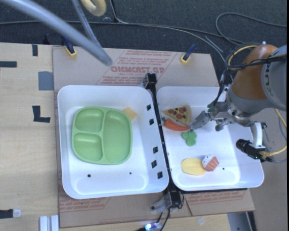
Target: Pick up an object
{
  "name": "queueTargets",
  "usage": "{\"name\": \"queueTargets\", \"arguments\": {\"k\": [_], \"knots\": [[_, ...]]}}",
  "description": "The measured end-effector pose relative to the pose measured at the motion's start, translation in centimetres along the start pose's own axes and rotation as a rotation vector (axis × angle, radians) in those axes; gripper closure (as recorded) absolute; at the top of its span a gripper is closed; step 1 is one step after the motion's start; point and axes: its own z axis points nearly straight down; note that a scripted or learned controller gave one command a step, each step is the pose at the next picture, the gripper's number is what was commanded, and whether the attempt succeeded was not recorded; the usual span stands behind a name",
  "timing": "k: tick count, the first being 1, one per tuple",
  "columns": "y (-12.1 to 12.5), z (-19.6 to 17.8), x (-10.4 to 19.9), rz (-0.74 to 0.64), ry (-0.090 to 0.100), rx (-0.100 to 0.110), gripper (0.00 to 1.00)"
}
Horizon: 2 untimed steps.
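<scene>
The right bin holds a pizza slice, an orange carrot, a green broccoli piece, a yellow lemon-like piece and a small orange-and-white piece. My gripper reaches in from the right, low over the bin. Its tip sits just right of the carrot and pizza slice and just above the broccoli. I see nothing clearly held.
The left bin holds a green divided plate and a small yellow piece at the plate's upper right corner. A black divider separates the bins. Cables run behind the bench, and a grey pole crosses the upper left.
</scene>
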Motion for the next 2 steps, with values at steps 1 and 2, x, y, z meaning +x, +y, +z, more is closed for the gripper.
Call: {"name": "queueTargets", "arguments": {"k": [1,2], "knots": [[0.1,-1.3,0.1,-0.001,0.000,-0.003,1.00],[0.0,-7.6,0.2,0.000,-0.001,-0.009,1.00]]}}
